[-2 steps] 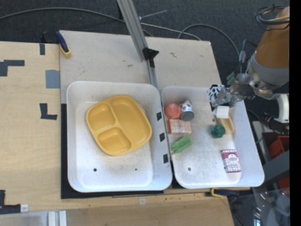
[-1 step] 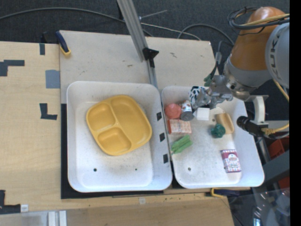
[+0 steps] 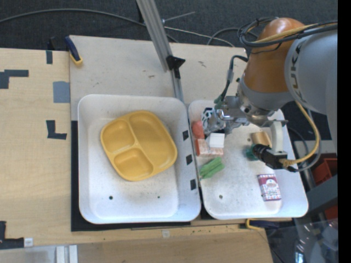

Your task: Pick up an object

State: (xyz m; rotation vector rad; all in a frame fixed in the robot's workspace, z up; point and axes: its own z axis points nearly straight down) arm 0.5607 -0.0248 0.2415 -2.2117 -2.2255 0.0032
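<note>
My arm is grey with an orange band. The divided plate is plain mustard yellow in a white bin. In the other white bin lie a white block, a green piece and a dark red patterned packet. The counter is pale wood with grey tape marks.

floor: dark carpet | bench: light wood | cables: black
</note>
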